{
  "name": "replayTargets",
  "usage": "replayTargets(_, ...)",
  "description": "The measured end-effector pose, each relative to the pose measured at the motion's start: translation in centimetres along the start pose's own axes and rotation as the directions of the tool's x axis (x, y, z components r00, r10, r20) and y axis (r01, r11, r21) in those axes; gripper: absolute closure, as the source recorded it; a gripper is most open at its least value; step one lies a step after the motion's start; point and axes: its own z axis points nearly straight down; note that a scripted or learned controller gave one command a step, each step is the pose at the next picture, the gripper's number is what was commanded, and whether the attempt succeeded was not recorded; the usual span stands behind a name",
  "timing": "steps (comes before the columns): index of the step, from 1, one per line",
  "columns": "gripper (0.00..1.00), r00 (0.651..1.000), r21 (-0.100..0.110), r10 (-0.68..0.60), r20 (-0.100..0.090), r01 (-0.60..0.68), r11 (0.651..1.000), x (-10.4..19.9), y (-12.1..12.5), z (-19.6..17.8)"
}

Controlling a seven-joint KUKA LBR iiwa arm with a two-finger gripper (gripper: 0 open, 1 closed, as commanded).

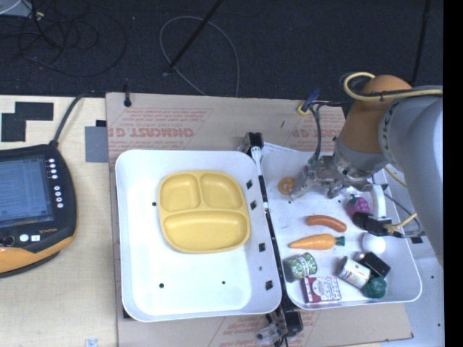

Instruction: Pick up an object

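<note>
My gripper [315, 191] hangs low over the back of the right bin [412, 284], open, with nothing between its fingers. A small round orange piece [286, 186] lies just left of its left finger. In front of the gripper lie an orange-red sausage [325, 223] and a carrot [317, 242]. A purple piece [358, 207] sits to its right, partly under the arm. Nearer the front edge are a green can [300, 266], a red-and-white box [320, 289], a small white bottle [354, 272] and a green ball [375, 288].
The left bin [137, 280] holds a yellow divided plate [204, 212]. A raised divider [264, 215] separates the two bins. A teach pendant [29, 201] lies on the bench at the far left. The grey arm [405, 143] covers the right bin's back right corner.
</note>
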Motion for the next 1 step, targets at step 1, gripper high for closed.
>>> replayTargets(1, 0.0, 1.0, 0.0, 0.0, 0.0, 0.0, 1.0, 2.57, 0.0, 0.02)
